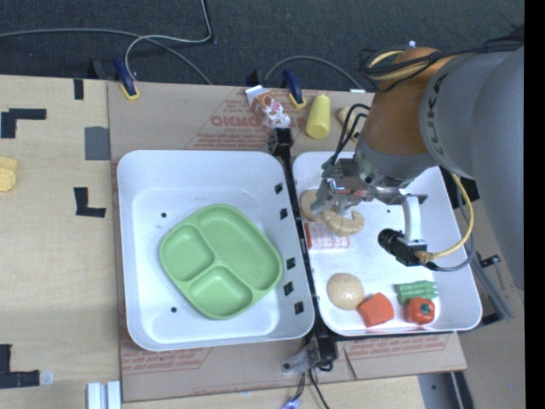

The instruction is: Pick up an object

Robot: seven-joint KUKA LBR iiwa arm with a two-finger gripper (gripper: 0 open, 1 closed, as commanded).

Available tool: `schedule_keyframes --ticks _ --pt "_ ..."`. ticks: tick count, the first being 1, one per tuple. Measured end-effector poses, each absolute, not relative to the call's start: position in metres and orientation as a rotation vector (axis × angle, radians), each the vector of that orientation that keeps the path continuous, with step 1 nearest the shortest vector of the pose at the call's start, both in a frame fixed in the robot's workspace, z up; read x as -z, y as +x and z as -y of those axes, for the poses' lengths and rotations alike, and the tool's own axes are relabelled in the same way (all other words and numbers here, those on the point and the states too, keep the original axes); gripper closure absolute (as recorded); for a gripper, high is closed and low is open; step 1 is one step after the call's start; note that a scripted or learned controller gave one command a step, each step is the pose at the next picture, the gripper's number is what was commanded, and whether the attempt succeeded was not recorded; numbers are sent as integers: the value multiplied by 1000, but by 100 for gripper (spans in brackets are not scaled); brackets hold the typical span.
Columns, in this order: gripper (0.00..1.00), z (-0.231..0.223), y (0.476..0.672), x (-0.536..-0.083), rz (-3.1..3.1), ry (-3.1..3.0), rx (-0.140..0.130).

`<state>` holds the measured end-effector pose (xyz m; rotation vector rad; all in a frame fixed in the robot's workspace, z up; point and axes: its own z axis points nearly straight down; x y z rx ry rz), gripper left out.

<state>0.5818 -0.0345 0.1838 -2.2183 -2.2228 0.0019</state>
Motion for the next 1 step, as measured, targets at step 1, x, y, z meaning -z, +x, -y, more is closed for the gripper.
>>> schedule_keyframes --ticks 1 --pt "100 -18 567 -184 2223 -2218 -2"
